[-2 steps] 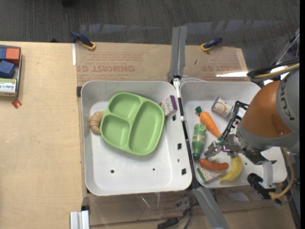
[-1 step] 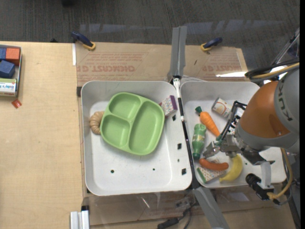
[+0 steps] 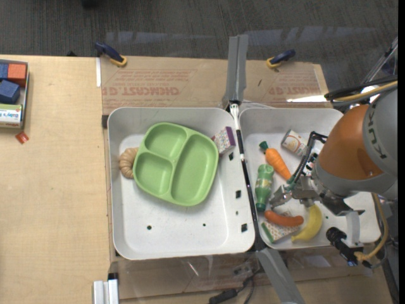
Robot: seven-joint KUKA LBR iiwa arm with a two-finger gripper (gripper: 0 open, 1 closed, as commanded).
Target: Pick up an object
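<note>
Nearest bench edge, right bin (image 3: 354,249): sandwich wedge (image 3: 276,232), banana (image 3: 309,225), hot dog (image 3: 284,219). Gripper (image 3: 283,195) above hot dog, fingers apart, nothing between them. Beyond: green bottle (image 3: 263,186), carrot (image 3: 276,160), can (image 3: 292,142). Nothing lifted; grasp and lift remain.

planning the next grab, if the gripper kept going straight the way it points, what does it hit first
The gripper points left and down; first in line looks to be the green bottle, with the red sausage just below. Depth is hard to judge from above.

The wooden bench (image 3: 50,201) carries two white bins side by side, the left bin (image 3: 126,233) and right bin (image 3: 253,120). They sit on brown cardboard (image 3: 158,84). A box of blocks (image 3: 12,94) rests at the far left edge.
</note>
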